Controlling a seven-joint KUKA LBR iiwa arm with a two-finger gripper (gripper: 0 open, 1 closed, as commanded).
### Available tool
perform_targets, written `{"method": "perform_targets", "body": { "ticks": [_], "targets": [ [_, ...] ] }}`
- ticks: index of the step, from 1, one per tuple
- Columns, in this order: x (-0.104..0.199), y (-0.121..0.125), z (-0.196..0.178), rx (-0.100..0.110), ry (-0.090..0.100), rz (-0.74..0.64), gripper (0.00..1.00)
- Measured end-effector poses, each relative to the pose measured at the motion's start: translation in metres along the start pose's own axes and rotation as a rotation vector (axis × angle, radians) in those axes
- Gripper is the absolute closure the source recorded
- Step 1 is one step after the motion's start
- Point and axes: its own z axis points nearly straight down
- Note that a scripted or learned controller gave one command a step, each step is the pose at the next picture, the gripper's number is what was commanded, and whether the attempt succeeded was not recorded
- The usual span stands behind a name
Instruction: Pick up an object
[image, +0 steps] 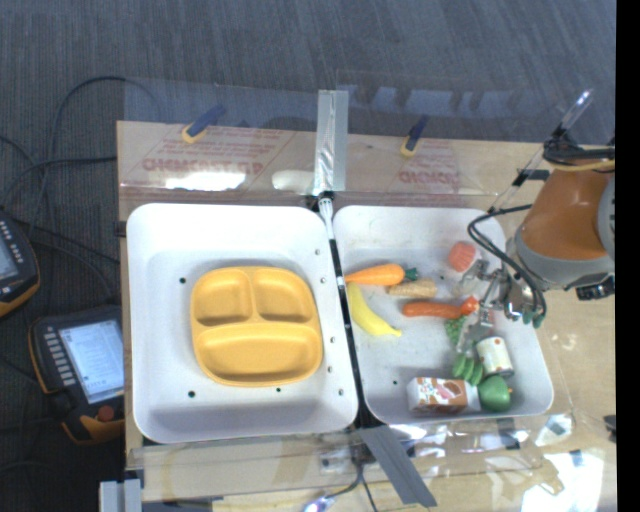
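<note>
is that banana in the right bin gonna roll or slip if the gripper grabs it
The banana is curved and lies flat on the bin floor, so it would likely pivot rather than roll. Its smooth, glossy skin and tapered ends may slip between fingers. It looks like a stiff toy, probably light.

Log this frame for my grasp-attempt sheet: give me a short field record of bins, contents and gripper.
left bin: holds a yellow divided plate
right bin: holds toy food
items, right bin: carrot, banana, red chili pepper, beige piece, orange-red piece, small white bottle, carton, green pieces
arm: reaches in over the right bin's right side
gripper: low beside the chili pepper's right end; grasp not discernible
</note>
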Motion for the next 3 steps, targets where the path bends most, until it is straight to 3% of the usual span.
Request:
{"method": "perform_targets", "body": {
  "ticks": [1,2,3],
  "targets": [
    [0.012,0.059,-0.001,0.001,-0.006,0.055,0.0],
    [0.03,0.01,-0.001,0.0,-0.007,-0.036,0.0],
    [0.036,0.043,-0.001,0.004,-0.008,-0.02,0.0]
  ]
}}
